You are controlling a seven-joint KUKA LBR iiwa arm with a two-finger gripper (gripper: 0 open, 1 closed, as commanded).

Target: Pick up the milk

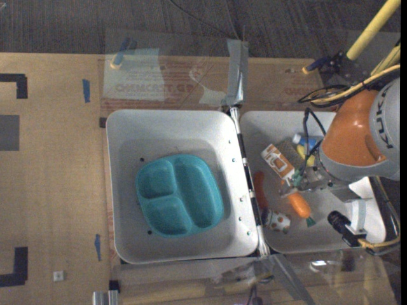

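The milk (277,161) is a small white and orange carton lying slantwise in the right bin (254,127), near the bin's left half. My gripper (304,180) hangs under the orange wrist band, just right of and below the carton's lower end. Nothing shows held in it. The arm covers the right side of that bin.
An orange carrot (297,204) lies right under the gripper. A red pepper (259,190) rests by the bin's left wall, and a small black-and-white item (277,220) sits near the front. A blue and yellow object (305,143) lies behind the carton. The left bin (121,170) holds a teal divided plate (180,194).
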